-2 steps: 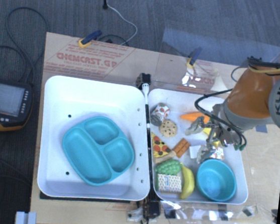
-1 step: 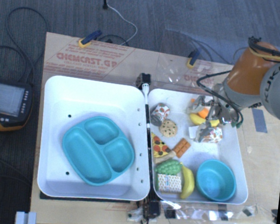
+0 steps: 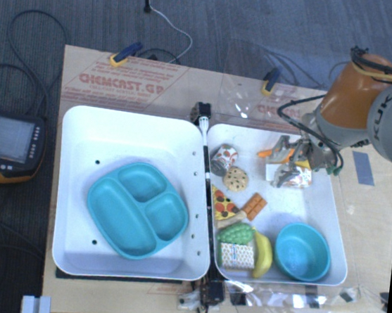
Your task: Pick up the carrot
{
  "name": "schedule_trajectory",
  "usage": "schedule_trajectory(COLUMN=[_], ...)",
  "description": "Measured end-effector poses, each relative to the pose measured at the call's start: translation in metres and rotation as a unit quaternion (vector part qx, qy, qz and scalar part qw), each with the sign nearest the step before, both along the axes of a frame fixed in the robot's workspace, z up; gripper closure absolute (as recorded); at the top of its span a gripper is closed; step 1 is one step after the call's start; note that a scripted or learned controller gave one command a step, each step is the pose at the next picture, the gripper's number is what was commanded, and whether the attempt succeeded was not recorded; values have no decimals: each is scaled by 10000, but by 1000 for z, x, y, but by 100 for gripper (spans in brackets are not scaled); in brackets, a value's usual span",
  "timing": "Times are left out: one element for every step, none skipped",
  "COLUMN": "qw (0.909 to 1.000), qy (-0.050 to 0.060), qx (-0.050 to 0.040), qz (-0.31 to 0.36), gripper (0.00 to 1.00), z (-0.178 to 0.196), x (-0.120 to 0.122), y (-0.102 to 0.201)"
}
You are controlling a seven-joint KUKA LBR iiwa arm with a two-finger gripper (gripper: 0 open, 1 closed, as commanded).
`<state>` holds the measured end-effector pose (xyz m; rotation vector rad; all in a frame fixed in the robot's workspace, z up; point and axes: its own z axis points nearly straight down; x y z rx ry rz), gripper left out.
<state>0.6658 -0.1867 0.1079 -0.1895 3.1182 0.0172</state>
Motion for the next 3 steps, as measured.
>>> schedule_trajectory(qw=[10000, 9999, 9959], qy=[29, 60, 77], qx=[-59, -54, -48], qz=[-71, -76, -897], gripper=[100, 0, 0], z=[58, 54, -9], x=[6, 4, 5], y=[24, 23, -27])
